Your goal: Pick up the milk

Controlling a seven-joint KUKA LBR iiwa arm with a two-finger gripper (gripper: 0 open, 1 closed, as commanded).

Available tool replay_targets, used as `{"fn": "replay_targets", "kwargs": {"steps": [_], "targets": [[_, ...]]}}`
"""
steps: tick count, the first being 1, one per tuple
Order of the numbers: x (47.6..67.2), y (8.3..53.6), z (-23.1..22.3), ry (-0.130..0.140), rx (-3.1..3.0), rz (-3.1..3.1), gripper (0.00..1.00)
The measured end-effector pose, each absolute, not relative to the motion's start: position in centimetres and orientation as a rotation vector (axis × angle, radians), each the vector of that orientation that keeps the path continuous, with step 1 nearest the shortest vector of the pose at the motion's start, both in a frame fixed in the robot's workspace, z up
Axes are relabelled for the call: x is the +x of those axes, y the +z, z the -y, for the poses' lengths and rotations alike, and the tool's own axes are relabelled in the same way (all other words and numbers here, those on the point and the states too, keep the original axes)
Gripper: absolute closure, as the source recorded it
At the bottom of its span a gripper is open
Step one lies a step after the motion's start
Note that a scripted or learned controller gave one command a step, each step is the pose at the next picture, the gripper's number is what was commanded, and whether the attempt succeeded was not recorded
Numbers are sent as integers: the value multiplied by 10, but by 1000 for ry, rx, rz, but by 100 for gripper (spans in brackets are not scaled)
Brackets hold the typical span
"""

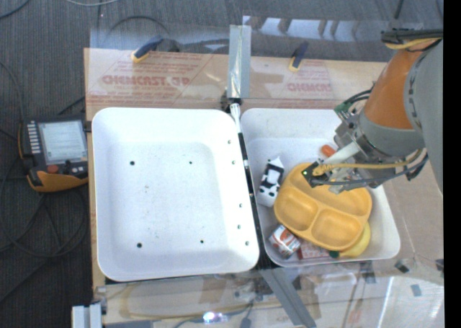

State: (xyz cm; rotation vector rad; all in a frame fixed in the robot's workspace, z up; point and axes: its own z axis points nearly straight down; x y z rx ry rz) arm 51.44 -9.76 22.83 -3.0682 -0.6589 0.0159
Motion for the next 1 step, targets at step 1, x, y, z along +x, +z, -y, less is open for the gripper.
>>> {"fn": "replay_targets", "kwargs": {"steps": [1], "targets": [[515,236,97,22,-3067,660,100]]}}
